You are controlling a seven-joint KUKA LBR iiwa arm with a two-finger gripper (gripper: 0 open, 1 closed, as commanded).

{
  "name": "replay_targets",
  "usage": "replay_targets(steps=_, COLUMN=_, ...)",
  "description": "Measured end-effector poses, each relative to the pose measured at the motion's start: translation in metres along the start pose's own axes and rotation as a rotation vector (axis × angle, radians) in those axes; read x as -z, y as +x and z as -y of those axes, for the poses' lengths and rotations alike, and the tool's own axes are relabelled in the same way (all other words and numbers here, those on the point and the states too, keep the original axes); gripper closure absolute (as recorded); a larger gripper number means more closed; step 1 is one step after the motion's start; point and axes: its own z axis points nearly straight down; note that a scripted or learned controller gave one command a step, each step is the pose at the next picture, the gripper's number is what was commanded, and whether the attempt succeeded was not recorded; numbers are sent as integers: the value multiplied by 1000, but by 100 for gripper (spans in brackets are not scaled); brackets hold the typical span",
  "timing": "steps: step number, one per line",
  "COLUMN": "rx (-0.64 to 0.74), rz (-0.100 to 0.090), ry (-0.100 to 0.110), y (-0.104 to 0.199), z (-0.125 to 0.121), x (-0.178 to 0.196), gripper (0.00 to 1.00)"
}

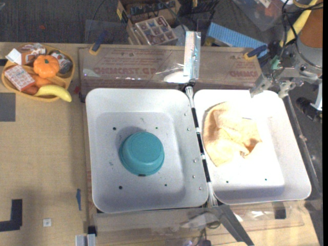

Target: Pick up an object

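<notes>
Wooden counter [41, 152] carries two shallow white bins side by side, with cluttered boxes and cables on the floor behind it. At the upper right the arm's jaws [270, 86] hang over the far corner of the right bin [292, 183]; two pale fingers splay apart there, one slanting down toward the bin's rim, so the jaws stand open, and nothing is seen between them. They appear clear of the bin's contents, though whether a fingertip brushes the rim cannot be told. Just below and left of the jaws, inside the right bin, lies a crumpled tan cloth [229, 134], bunched into soft folds with a darker orange edge along its left and lower right side; it sits in the left half of that bin, close to the wall shared with the neighbour. The left bin [102, 106] holds a teal bowl [142, 153] turned upside down near its middle, well apart from the cloth and the jaws. Behind both bins runs a flattened brown cardboard sheet [133, 68] under clear plastic. At the counter's far left corner a yellow dish [10, 81] carries a small orange pumpkin [46, 65], a banana [54, 91] and a few small packets.
</notes>
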Motion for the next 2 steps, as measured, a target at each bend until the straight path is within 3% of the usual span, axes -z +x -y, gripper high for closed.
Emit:
replay_targets(steps=1, rx=136, rz=0, ry=-1, y=-32, z=79, x=-126, gripper=0)
replay_targets(steps=2, rx=129, rz=3, ry=-5, y=-35, z=79, x=-115, gripper=100)
